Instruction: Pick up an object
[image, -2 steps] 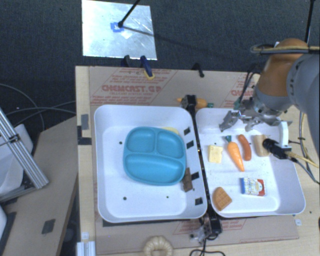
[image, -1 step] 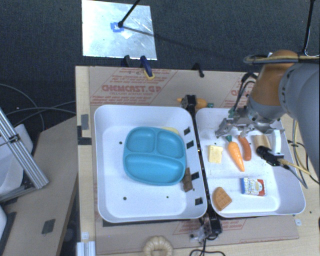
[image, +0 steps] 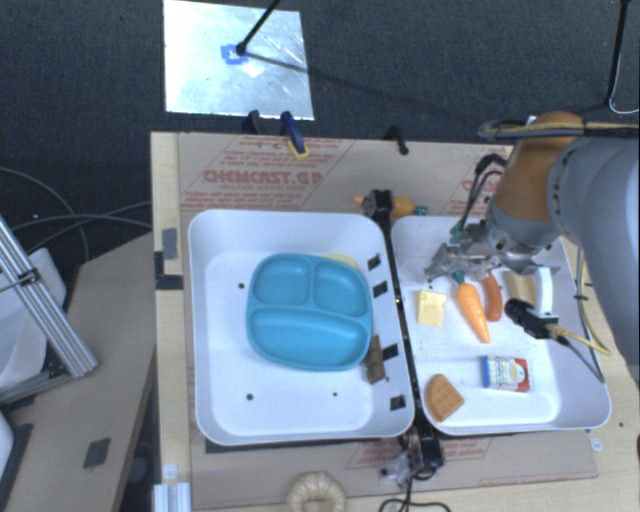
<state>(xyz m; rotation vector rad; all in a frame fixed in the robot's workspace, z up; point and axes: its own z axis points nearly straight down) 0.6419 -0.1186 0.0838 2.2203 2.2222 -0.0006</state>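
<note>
Carrot in the right bin, gripper poised just above its top end.

The carrot (image: 473, 311) lies lengthwise mid-bin, a sausage (image: 492, 297) touching its right side and a cheese slice (image: 431, 307) just beside its left. The gripper (image: 458, 259) hovers at the carrot's upper tip; whether its claw is wide or narrow cannot be told. The tapered, crowded carrot may roll aside, or the neighbouring sausage may get pinched instead. A cracker (image: 443, 396) and small carton (image: 506, 373) lie nearer the right bin's (image: 590, 405) front edge.

arm (image: 585, 190): cut off at right edge | claw (image: 462, 258): fingers too small to tell | ring (image: 315, 495): clipped by bottom edge | yellow piece (image: 343, 261): partly behind blue tray (image: 305, 310)
</note>
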